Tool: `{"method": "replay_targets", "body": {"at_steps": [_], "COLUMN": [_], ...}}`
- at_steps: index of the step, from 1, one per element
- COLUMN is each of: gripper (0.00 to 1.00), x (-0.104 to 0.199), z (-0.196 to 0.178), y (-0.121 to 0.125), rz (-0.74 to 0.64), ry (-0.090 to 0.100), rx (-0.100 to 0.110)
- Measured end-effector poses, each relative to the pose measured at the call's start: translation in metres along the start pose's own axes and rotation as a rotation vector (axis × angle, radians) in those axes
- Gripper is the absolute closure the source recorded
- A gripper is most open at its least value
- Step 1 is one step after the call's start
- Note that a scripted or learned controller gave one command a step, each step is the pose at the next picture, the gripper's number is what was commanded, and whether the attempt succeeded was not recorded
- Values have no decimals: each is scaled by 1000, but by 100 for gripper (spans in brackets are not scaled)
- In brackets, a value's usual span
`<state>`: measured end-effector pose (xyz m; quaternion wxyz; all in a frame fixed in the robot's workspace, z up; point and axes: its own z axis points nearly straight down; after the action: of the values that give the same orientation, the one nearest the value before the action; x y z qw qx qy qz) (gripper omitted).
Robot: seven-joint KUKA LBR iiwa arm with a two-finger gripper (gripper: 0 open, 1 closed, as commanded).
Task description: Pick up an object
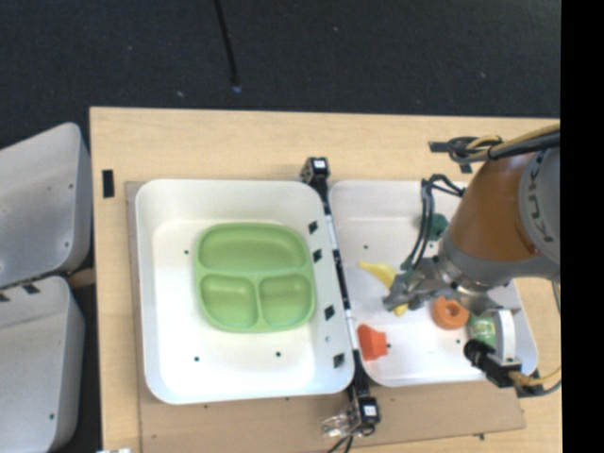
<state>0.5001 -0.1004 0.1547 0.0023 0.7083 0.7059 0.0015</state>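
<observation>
Pale wooden bench, two white bins: the left bin holds a green divided tray. You have the gripper low in the right bin, just beside the yellow object; grip state unreadable. Centre over it before closing, clear of the orange piece.

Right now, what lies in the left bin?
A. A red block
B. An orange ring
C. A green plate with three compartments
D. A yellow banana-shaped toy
C: the green divided plate lies in the middle of the left bin, while the yellow, orange and red things lie in the right bin, near the arm.
</observation>
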Motion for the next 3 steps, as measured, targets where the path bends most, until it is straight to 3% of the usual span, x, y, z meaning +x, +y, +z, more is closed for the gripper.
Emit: {"method": "replay_targets", "body": {"at_steps": [2, 3], "gripper": [100, 100], "x": [3, 52], "z": [-105, -92], "y": [-2, 16], "rz": [-7, -9], "ry": [0, 1], "rx": [-1, 4]}}
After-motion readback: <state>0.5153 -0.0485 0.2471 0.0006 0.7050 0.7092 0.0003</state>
